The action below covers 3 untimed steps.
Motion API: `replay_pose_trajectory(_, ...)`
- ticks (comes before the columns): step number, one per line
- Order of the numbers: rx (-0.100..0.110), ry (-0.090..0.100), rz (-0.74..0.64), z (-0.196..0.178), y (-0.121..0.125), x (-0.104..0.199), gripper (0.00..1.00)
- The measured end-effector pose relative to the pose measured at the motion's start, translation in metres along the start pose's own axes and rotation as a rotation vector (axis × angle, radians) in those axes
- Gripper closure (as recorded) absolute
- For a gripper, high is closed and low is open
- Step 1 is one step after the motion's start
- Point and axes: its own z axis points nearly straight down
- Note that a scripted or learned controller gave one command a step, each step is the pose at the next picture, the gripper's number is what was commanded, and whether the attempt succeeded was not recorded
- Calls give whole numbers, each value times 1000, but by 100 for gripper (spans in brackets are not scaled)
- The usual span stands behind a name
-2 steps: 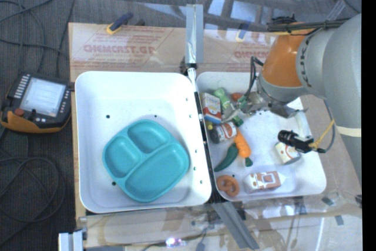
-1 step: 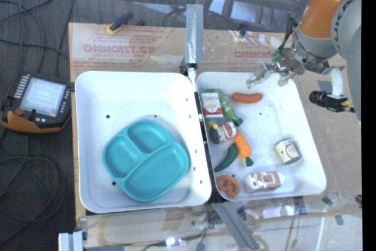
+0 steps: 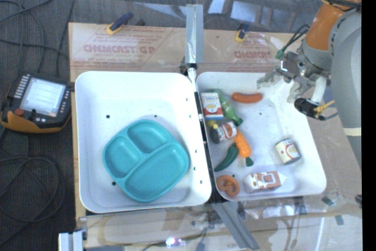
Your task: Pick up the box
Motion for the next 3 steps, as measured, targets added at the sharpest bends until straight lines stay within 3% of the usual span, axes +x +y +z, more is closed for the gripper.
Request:
replay_pose_trajectory(1, -5, -4, 51, -296, -27, -5, 0)
replay_pose_trajectory(2, -3, -1, -278, -129, -50, 29, 0)
replay_pose_trajectory(3, -3, -1, -197, -121, -86, -23, 0)
